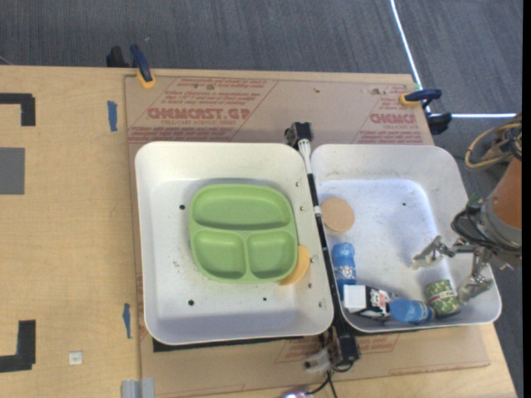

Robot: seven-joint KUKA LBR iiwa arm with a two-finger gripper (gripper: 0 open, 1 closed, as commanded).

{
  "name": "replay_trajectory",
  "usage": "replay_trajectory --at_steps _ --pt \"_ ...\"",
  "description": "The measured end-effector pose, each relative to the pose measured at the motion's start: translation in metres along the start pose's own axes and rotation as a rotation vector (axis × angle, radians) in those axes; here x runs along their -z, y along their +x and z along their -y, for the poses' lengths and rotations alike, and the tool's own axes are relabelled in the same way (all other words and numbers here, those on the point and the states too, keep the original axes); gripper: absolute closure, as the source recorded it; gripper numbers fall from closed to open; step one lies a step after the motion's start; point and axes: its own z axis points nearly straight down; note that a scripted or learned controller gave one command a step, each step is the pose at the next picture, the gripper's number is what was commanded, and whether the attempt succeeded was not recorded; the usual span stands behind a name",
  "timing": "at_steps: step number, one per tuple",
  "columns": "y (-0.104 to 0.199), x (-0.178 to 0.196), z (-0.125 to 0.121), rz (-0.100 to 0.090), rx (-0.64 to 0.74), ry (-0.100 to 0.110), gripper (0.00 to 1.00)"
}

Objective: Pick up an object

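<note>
On your left bin (158,222) sits a green divided plate (243,232). In the right bin (390,172) you see a tan disc (338,215), blue bottles (343,261), and a small green-labelled can (442,297) beneath the tool (454,265), whose fingers are spread and hold nothing.

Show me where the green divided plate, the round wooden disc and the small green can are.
green divided plate (243,230): camera view, centre of the plate.
round wooden disc (338,215): camera view, middle of its top face.
small green can (442,296): camera view, its side.

clamps (143,66) | cardboard sheet (249,110) (printed red) | blue tape (112,115)
</note>
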Motion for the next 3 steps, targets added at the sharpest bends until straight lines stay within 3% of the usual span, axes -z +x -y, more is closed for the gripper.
replay_trajectory --at_steps 1,2,3 --pt "-0.003 0.011 0.0 0.006 0.0 0.004 1.0" --pt "-0.039 -0.011 -0.039 0.008 0.279 0.012 1.0" --pt "0.009 -0.011 -0.011 0.011 0.609 0.016 1.0"
